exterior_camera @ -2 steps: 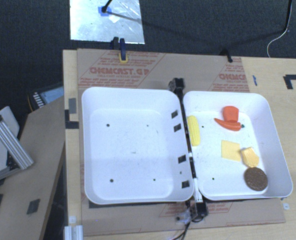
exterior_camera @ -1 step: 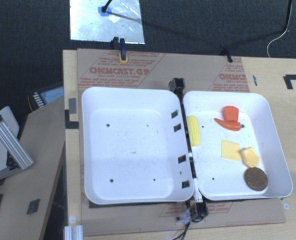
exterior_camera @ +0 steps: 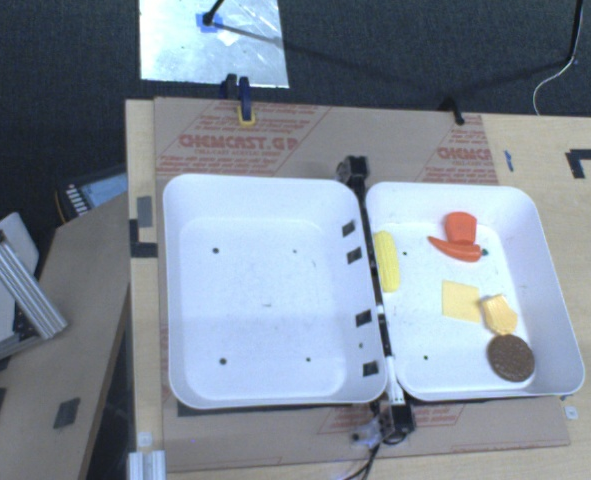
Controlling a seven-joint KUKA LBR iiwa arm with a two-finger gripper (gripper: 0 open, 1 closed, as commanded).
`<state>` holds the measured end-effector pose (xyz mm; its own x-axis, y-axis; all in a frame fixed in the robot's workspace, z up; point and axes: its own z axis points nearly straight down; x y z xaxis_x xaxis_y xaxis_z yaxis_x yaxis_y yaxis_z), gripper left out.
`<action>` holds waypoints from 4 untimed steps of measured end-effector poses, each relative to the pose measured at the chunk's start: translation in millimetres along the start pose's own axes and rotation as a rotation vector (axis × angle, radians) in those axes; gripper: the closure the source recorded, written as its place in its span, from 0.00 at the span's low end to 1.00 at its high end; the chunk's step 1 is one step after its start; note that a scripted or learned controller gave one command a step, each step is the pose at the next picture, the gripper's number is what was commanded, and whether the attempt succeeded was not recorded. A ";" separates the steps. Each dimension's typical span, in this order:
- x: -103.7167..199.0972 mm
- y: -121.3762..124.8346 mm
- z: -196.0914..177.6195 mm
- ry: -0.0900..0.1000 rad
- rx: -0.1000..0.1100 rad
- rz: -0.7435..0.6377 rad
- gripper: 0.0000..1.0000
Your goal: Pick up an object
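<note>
nearest the camera, a brown round cookie sits at the front of the right bin, touching a small yellow chunk just behind it. beside that lies a flat pale yellow slice, with an orange piece farther back and a corn cob along the divider. the left bin holds nothing pickable. i cannot tell how the fingers stand. likely trouble: the slice is too flat to pinch, the cob hugs the wall, and the touching pair could get nudged apart or grabbed together.
</note>
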<state>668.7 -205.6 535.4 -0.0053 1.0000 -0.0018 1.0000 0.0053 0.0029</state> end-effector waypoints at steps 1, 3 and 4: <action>0.0 0.0 0.0 0.000 0.000 0.000 0.00; 5.8 0.0 -12.3 -0.003 -0.005 -0.002 1.00; 5.9 0.0 -11.8 -0.002 -0.004 -0.002 0.00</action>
<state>668.6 -199.6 547.2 -0.0073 1.0000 -0.0043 1.0000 0.0073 0.0067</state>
